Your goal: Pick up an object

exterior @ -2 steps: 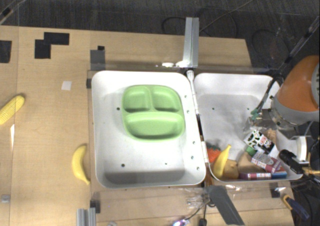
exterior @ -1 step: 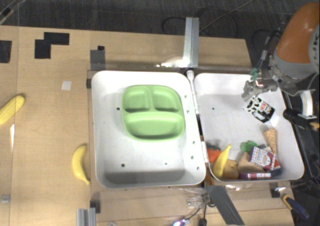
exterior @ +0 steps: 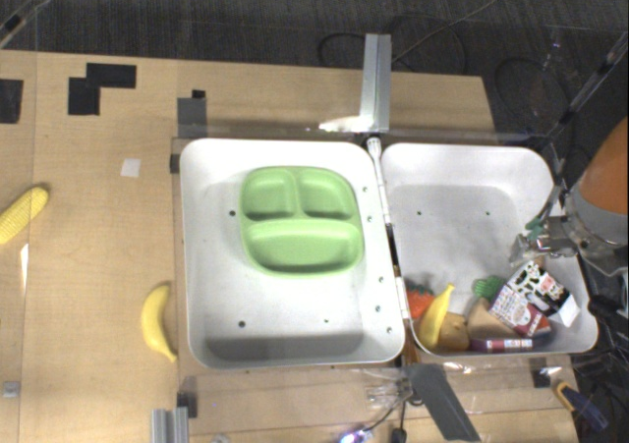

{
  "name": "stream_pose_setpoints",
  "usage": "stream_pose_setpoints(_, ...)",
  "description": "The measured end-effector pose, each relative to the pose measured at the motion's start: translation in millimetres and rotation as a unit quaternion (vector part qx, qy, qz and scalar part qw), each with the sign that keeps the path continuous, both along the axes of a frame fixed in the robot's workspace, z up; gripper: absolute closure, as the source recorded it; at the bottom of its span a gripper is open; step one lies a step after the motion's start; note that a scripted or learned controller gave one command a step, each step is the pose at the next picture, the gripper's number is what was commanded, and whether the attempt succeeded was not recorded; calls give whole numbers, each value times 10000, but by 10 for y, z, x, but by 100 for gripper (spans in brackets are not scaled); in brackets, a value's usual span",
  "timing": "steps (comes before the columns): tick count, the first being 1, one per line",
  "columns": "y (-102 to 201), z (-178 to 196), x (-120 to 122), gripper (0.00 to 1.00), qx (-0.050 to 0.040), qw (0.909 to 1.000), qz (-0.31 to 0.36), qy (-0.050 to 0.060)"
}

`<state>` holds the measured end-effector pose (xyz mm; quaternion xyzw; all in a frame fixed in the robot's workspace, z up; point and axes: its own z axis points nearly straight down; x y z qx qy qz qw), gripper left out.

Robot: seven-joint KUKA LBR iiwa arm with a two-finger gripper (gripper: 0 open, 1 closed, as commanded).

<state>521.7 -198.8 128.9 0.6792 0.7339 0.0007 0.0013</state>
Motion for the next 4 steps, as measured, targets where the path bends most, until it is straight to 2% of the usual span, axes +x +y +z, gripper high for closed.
stream_pose_setpoints(1,381,-326,476,100,8,9976,-686,-4)
stream_pose_setpoints(2,379,-324,476,0,7,9976,-687,-6)
stream_pose_setpoints(3,371,-380,-102,0,-2,9963,-861,-77)
stream_pose_setpoints(4,576,-360,-290,0,-19,9998,196,-81)
